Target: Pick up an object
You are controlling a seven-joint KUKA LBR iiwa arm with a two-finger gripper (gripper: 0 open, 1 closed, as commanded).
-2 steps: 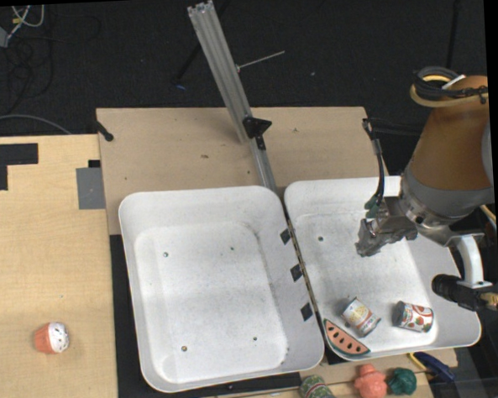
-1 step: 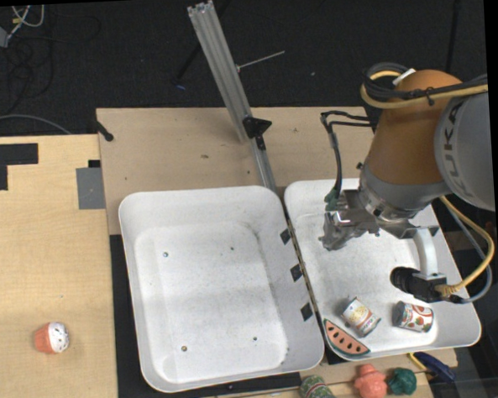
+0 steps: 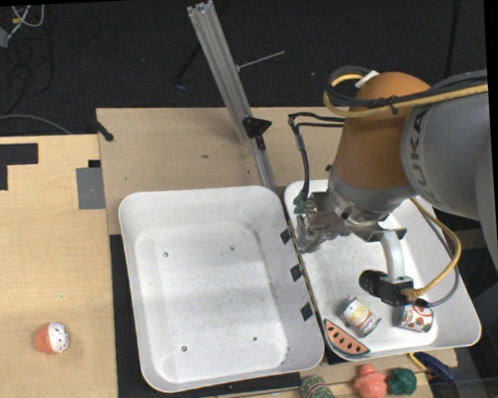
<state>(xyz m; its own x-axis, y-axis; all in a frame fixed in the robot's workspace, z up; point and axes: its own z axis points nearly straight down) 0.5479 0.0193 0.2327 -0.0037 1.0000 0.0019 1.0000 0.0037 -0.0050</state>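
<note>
The right bin point(image 3: 459, 328) holds a small tin can point(image 3: 360, 315), a watermelon slice toy point(image 3: 345, 338) at its front left corner, and a white cup with red marks point(image 3: 414, 317), all near the front edge. My gripper point(image 3: 306, 226) hangs low over the right bin's left wall, behind these objects and well apart from them. The bulky grey and orange wrist covers much of the bin's back half. I see nothing held at the gripper.
The left bin point(image 3: 141, 217) lies beside the gripper. A red and white round toy point(image 3: 51, 338) rests on the wooden bench at far left. A dark can point(image 3: 315, 392), a red lump point(image 3: 370, 382) and a green lump point(image 3: 401, 381) lie in front of the bins. A slanted aluminium bar point(image 3: 224, 69) stands behind.
</note>
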